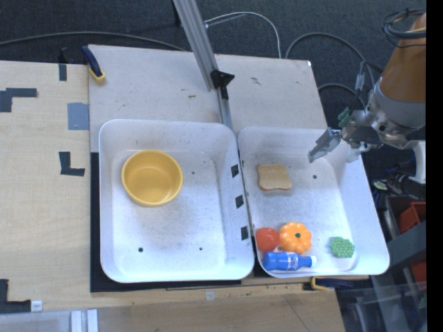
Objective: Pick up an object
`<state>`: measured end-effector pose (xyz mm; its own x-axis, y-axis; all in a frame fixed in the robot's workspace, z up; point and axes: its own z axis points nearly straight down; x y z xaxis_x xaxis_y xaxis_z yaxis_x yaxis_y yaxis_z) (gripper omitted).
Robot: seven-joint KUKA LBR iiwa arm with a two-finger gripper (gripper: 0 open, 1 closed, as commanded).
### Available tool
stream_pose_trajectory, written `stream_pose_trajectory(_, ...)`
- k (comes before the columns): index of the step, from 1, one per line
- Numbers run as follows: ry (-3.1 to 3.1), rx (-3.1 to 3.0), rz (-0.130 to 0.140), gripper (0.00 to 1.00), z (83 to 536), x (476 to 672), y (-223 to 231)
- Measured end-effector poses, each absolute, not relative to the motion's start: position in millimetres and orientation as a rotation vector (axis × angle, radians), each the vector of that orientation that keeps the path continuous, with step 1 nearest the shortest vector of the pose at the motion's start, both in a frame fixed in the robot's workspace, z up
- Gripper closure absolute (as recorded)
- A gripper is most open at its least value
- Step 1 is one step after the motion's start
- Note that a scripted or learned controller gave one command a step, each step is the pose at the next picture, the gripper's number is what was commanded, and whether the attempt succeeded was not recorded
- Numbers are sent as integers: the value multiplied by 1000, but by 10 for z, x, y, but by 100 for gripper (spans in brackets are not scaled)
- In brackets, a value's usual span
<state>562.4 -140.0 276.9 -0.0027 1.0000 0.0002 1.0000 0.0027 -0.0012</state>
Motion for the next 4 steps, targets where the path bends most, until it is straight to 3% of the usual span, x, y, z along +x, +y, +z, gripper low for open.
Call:
stream_pose_trajectory(1, -2224, -2218, 1, 0, 2769, 5624, -1400)
stream_pose_trajectory(4, -2219, -2214, 8, 0, 988, 5813, -1268)
